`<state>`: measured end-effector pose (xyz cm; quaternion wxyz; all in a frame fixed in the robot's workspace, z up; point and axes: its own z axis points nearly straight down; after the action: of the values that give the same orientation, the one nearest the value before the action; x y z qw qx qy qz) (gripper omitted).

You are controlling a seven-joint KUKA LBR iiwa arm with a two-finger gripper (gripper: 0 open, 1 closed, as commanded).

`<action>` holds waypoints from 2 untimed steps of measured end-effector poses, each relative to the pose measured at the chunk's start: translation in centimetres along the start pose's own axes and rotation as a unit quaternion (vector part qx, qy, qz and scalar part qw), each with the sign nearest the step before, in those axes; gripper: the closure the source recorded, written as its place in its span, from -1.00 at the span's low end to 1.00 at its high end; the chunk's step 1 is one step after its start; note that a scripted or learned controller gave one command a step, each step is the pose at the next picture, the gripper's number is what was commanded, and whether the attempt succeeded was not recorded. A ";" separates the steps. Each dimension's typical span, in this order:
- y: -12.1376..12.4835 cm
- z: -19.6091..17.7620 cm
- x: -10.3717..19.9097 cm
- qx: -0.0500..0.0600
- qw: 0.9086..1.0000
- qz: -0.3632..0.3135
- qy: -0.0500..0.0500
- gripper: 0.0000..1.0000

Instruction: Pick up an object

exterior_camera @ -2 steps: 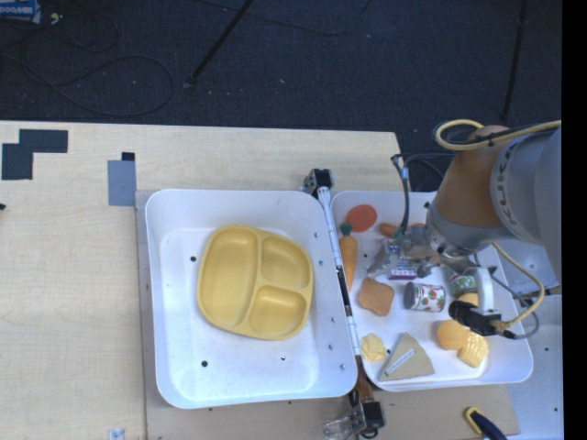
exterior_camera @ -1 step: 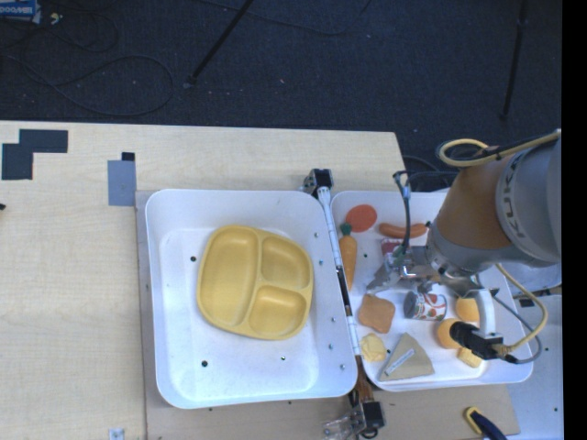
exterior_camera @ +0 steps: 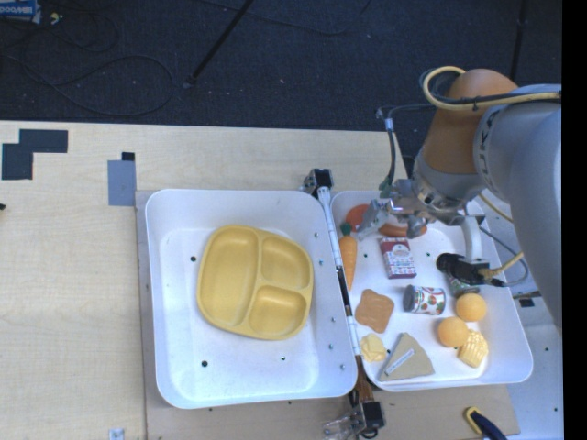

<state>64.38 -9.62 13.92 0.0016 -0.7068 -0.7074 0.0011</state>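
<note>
A left bin (exterior_camera: 174, 356) is sitting on the bench, and a yellow divided plate (exterior_camera: 254, 280) is lying in its middle, turned a little askew, with three compartments showing. Just to the right, a black-tipped divider (exterior_camera: 332, 246) is running between this bin and the right bin (exterior_camera: 514, 356).

Along the right bin's left wall an orange carrot (exterior_camera: 348, 258) is lying lengthwise. Below it a brown cookie-like piece (exterior_camera: 374, 310) is resting, and under that a small pale yellow chunk (exterior_camera: 372, 346) is sitting beside a grey-and-tan wedge (exterior_camera: 404, 357). A red carton (exterior_camera: 398, 258) is lying near the bin's middle, with a small printed can (exterior_camera: 425, 299) on its side just below and to the right. Further right, two orange balls (exterior_camera: 470, 307) (exterior_camera: 451, 332) are sitting close together, and a ridged yellow piece (exterior_camera: 474, 347) is touching the lower one.

At the bin's upper part the gripper (exterior_camera: 396, 216) is hanging over a red item (exterior_camera: 359, 216) and another reddish piece (exterior_camera: 394, 230) (both partly hidden by the metal parts). Whether it is clenched or released, I cannot tell. The grey arm (exterior_camera: 518, 181), with its orange band (exterior_camera: 463, 126), is reaching in from the right.
</note>
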 end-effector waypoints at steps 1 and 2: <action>0.0 5.3 -4.2 0.000 1.000 0.000 0.000 -1.00; 0.0 5.0 0.1 -0.002 1.000 0.004 -0.009 -1.00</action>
<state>64.38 -9.56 8.95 -0.0066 -0.7094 -0.7048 0.0061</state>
